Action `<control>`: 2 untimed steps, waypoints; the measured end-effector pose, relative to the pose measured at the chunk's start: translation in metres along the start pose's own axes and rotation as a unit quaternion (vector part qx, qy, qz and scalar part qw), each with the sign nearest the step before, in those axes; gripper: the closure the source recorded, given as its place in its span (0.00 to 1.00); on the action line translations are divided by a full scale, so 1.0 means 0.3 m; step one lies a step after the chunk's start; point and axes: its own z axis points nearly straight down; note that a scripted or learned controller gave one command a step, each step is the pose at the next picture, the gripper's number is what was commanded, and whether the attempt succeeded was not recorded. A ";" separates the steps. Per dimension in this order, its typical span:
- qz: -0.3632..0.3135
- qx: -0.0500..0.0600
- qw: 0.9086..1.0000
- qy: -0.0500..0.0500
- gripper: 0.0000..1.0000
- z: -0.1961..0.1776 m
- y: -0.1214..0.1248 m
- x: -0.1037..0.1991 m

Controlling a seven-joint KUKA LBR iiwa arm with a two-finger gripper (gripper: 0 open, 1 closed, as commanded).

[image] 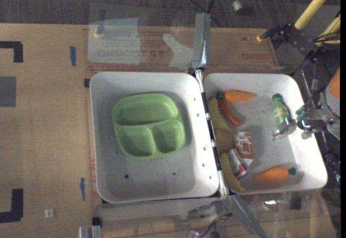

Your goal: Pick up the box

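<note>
Nearest, a carrot (273, 174) lies beside the box (244, 145) in the right bin (311, 174). Tool (285, 130) hovers empty, released, just right; approach from above, avoiding the bananas (230, 173).

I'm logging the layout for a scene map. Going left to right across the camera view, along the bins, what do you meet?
Green divided plate in the left bin → banana at the right bin's left wall → small box → green bottle → gripper.
</note>
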 end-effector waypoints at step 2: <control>0.029 -0.015 0.999 0.000 0.00 0.309 0.103 0.131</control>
